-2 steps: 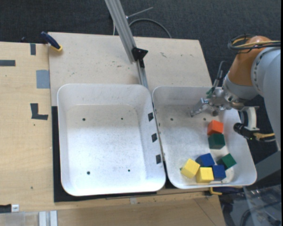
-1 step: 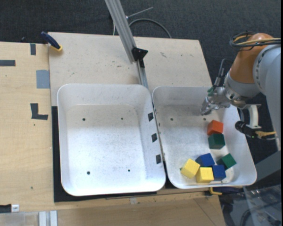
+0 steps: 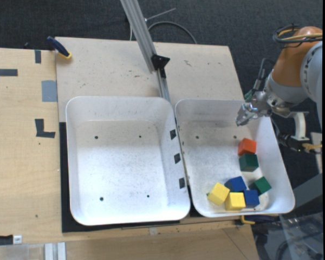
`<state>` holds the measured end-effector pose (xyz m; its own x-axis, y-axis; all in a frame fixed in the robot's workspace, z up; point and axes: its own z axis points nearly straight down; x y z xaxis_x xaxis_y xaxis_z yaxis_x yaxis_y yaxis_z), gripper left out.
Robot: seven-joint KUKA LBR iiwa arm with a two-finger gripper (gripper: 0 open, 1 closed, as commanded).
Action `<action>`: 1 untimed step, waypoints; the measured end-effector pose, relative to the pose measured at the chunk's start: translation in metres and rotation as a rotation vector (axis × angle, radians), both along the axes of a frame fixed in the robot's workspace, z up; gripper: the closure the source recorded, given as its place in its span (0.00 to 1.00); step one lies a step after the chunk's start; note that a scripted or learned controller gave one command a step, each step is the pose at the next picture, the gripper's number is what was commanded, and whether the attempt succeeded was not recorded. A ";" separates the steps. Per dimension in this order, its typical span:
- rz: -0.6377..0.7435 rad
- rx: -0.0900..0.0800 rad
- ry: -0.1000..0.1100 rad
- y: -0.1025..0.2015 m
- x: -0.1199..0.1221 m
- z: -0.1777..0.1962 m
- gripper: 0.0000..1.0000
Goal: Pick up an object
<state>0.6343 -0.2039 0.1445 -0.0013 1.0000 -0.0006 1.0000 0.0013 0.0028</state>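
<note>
The right bin (image 3: 206, 123) holds several small blocks along its near right side. An orange block (image 3: 247, 145) lies above a dark green block (image 3: 248, 161). Lower down sit a second green block (image 3: 262, 184), blue blocks (image 3: 237, 184) and two yellow blocks (image 3: 218, 193). My gripper (image 3: 245, 116) hangs over the bin's far right corner, above and apart from the orange block. Nothing shows between its fingers, and their spacing is too small to read.
The left bin (image 3: 122, 161) sits beside the right one. A slanted metal rail (image 3: 143, 34) crosses the bench at the back. A blue and yellow tool (image 3: 59, 47) lies at the far left of the board.
</note>
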 end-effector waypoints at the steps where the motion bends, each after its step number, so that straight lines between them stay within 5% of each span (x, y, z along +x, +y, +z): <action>1: -0.001 -0.001 -0.001 -0.002 -0.006 0.046 1.00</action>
